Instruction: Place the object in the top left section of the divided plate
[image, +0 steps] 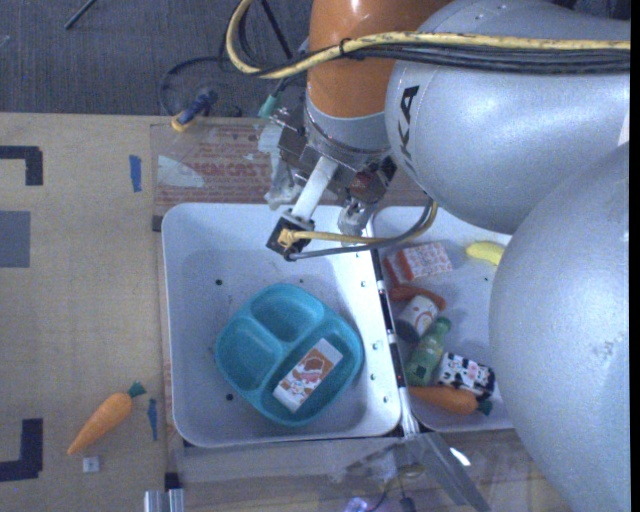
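Note:
A teal divided plate lies in the left white bin, towards its front. A small white and orange carton rests flat in the plate's large lower right section. The two smaller sections on the upper left of the plate hold nothing. My gripper hangs over the back of the bins, near the wall between them, well above and behind the plate. Nothing shows in its grasp.
The right bin holds a red and white box, a yellow piece, a small jar, a green bottle, a black and white cow-print item and a carrot. Another toy carrot lies on the bench, left of the bins.

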